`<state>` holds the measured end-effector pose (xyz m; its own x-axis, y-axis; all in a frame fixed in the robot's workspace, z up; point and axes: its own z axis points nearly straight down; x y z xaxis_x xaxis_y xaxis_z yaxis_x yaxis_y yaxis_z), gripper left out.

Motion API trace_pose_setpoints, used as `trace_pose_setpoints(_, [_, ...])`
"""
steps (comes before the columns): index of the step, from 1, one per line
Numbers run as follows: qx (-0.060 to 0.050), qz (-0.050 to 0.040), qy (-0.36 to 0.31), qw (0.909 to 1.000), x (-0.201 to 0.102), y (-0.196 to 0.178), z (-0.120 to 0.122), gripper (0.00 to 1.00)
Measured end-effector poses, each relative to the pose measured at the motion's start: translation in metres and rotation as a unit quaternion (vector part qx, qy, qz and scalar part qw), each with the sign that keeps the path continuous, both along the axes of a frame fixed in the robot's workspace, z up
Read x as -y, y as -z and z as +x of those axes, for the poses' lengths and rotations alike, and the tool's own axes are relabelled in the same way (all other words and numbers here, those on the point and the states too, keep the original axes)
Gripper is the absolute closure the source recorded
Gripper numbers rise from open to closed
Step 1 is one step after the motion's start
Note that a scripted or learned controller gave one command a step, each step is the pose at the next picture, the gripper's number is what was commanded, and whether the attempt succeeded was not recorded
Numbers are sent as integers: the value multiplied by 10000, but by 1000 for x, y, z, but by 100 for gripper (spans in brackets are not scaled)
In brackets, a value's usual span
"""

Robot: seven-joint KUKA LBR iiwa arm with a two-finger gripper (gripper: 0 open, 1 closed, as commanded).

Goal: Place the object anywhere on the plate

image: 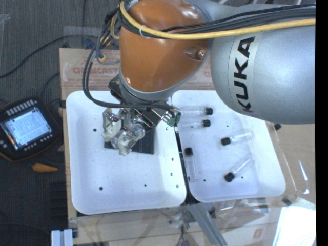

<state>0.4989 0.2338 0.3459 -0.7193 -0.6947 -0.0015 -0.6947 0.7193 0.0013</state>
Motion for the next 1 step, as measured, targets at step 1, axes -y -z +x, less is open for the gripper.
trace_pose_setpoints(1, [0, 4, -3, 10000, 0, 0, 0, 0])
